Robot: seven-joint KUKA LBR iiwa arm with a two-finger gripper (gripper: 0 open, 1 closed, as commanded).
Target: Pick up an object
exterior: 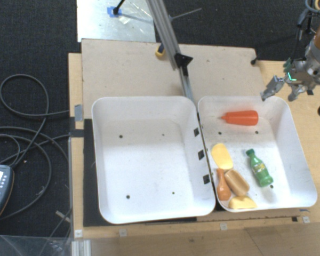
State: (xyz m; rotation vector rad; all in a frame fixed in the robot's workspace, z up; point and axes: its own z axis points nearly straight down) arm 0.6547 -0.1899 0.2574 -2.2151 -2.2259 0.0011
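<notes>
Gripper: you see the gripper (pixel 282 90) poised above the far right corner of the right bin (pixel 297 137), its two fingers spread apart with nothing between them.
Arm: it enters from your right, the orange band just visible at the top edge.
Right bin: it carries all the objects you could pick.
Orange bottle: the orange bottle (pixel 241 118) lies on its side near the far wall, closest to the gripper but apart from it.
Green bottle: the green bottle (pixel 259 168) lies tilted toward the near right.
Near-left cluster: a yellow piece (pixel 222 156), a carrot (pixel 223 184), a bread roll (pixel 237 182) and a yellow wedge (pixel 242 202) sit huddled together by the bin's near left corner.
Left bin: the left bin (pixel 104 159) sits just beside the right one, their rims touching.
</notes>
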